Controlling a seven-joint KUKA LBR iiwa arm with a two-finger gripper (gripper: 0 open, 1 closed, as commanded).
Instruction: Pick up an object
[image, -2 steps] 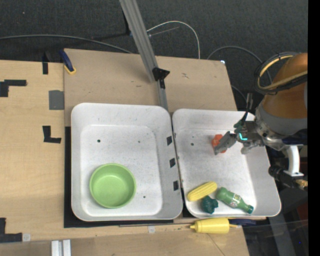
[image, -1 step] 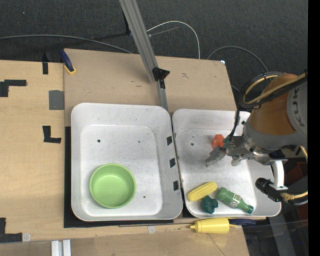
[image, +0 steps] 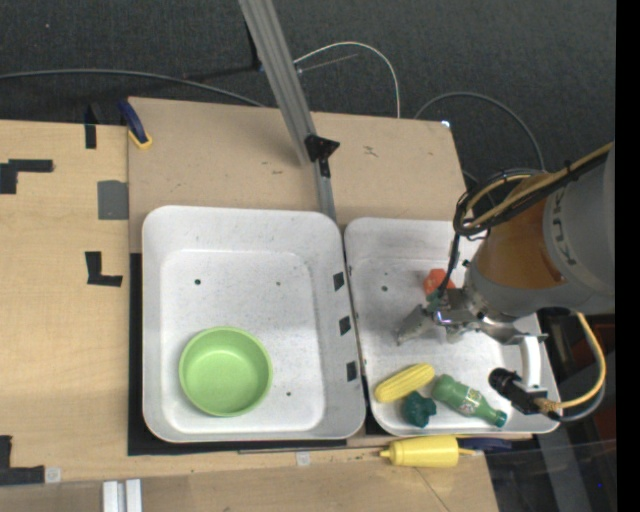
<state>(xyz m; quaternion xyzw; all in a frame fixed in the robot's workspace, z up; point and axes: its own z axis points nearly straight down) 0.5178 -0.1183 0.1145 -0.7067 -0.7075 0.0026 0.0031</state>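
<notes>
Fingers (image: 412, 325) of the gripper (image: 425, 322) splay apart over the floor of the right bin (image: 385, 255), pointing toward the view's left and slightly down, with nothing between them — the gripper is spread wide and grips no object. Just behind the fingers, touching or nearly touching the gripper body, sits a small orange-red object (image: 437, 279); its shape is partly hidden by the wrist. From there the grey arm (image: 580, 235) runs back to the view's right, its orange band (image: 515, 248) just above the wrist, with black and yellow cables looping around it. Nearer the front edge of the same bin lie 3 things: a yellow corn cob (image: 403, 382), long axis running left-low to right-high; a green bottle (image: 467, 398), long axis slanting down toward the right, its neck at the right end; and a small dark green object (image: 418, 408) between and just below them. A yellow object (image: 425, 452) lies on the bench outside the bin's front rim, lengthwise along it. In the left bin (image: 240, 225) a light green bowl (image: 225, 371) sits upright in the front left corner.
</notes>
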